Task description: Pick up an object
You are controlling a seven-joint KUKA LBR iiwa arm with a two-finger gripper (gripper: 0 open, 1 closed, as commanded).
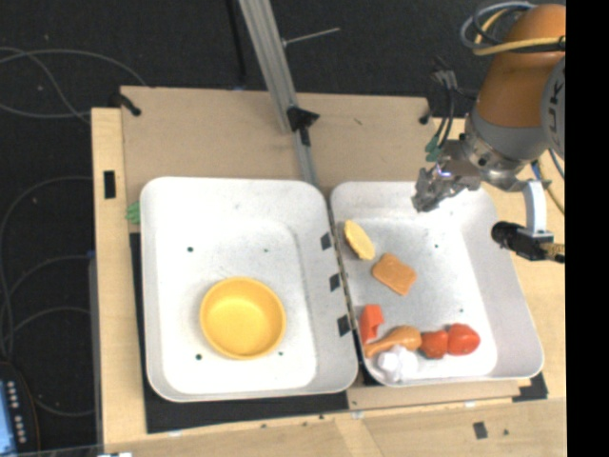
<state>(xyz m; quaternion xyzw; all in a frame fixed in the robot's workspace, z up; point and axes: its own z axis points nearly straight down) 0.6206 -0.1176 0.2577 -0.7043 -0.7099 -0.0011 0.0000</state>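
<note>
Two bins, arm over right bin's [495, 255] far edge.
Fingers [430, 196]: can't tell if open, nothing visibly held; wedge [394, 274] nearby. Risk: near-corner items clumped, grab w/ slip.

Even overhead light, soft shadows, slightly grainy, dark surroundings.
</note>
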